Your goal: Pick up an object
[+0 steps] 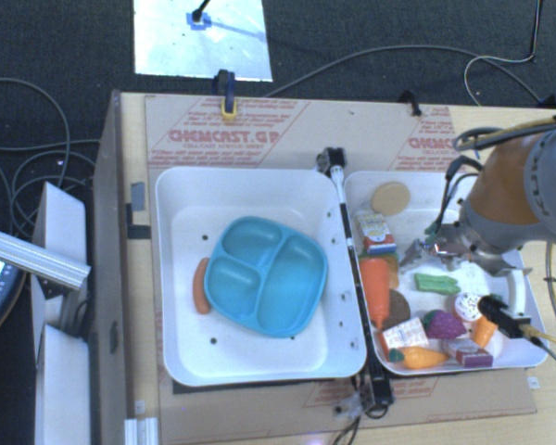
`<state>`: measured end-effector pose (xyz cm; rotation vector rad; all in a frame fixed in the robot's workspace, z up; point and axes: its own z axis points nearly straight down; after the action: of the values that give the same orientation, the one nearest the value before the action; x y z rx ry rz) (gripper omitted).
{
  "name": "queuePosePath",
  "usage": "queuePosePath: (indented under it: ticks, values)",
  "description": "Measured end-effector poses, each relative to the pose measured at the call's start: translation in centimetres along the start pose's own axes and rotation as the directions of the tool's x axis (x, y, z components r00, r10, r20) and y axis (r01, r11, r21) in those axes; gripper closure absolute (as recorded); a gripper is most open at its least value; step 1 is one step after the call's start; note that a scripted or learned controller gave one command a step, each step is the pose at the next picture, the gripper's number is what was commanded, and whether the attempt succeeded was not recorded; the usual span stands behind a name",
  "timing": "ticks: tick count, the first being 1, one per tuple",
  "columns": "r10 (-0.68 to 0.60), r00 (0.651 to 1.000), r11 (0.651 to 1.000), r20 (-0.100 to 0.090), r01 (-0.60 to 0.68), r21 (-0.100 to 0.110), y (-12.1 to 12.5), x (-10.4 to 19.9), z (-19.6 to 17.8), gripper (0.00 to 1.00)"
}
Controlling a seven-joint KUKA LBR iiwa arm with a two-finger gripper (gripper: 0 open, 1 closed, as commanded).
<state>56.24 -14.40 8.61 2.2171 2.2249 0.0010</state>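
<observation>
A blue plate (264, 276) sits in the left bin (181, 360). In the right bin (417, 188) toys crowd the near side, the green block (437, 283) just below the end effector (433, 248), lying crosswise; whether its grip is open I cannot tell.

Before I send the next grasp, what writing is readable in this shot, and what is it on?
"CHEMCAST GP", red print, on the sheet under the bins, at its left.
The same red print repeats at the sheet's right, cut off by the arm; only "CHEM" reads there.
Smaller red lines above and below both prints: too blurred to read.
Small carton in the right bin: label too small to read.
Boxes at that bin's near edge: print unreadable.
</observation>
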Motion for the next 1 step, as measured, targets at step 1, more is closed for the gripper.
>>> queuePosePath:
  ticks: [1]
  values:
    - [0.003,1.0,1.0,0.0,-0.003,0.0,-7.51,-0.96,0.16,0.0]
